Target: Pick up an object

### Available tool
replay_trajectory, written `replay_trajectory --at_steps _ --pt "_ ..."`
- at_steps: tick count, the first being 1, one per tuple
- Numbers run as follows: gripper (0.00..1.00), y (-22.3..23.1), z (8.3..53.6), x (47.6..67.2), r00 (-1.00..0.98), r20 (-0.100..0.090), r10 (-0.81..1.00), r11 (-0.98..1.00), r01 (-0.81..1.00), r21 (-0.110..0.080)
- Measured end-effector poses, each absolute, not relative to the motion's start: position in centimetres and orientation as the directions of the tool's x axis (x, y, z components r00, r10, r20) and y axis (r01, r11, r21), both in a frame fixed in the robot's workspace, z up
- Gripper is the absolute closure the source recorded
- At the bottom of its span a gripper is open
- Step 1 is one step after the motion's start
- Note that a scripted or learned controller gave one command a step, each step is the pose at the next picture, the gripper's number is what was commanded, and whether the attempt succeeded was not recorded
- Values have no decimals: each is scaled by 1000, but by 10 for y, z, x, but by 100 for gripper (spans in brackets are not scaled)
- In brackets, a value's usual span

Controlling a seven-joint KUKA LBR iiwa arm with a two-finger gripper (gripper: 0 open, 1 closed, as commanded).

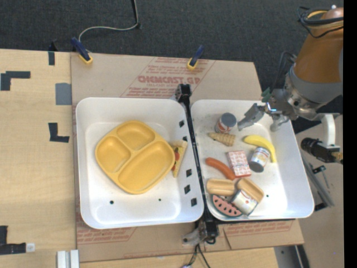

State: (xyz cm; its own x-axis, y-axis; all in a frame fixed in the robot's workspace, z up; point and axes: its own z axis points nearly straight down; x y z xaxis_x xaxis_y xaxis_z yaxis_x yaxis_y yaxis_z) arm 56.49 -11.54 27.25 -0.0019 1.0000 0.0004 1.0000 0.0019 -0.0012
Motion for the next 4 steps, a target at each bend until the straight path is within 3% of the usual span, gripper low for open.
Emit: replay_trajectory --at_steps 1,2,3,4 --pt "0 -106 111 566 -1 1 1000 1 1000 -2" --pt "100 -106 120 566 -1 2 1000 1 1000 -3" --pt "100 -118 233 530 0 -2 1000 0 1000 1" --pt "100 -125 91 496 0 0 1000 0 1000 -2"
